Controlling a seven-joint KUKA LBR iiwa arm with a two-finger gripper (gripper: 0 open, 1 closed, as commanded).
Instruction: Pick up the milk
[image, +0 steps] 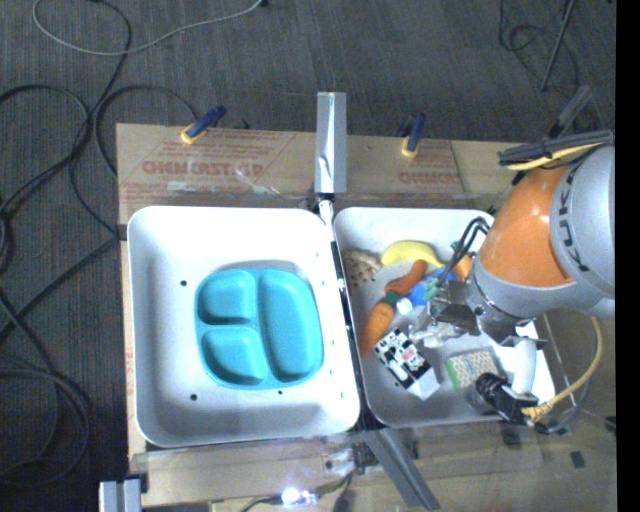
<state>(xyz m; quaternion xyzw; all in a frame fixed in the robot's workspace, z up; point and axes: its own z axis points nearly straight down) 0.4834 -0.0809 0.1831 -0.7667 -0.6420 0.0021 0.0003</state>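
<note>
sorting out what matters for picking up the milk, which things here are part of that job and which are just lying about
Part of the job:
- milk carton, black-and-white patterned, in the right bin
- tool, above the right bin beside the carton

Just lying about:
- carrot
- banana
- blue divided tray in the left bin
- blue and yellow clamps on the cardboard

A brown cardboard-covered bench (150, 180) carries two white bins side by side, the left bin (160, 330) and the right bin (360, 300), rims touching, with blue-and-yellow clamps (203, 123) at its far edge.
</note>
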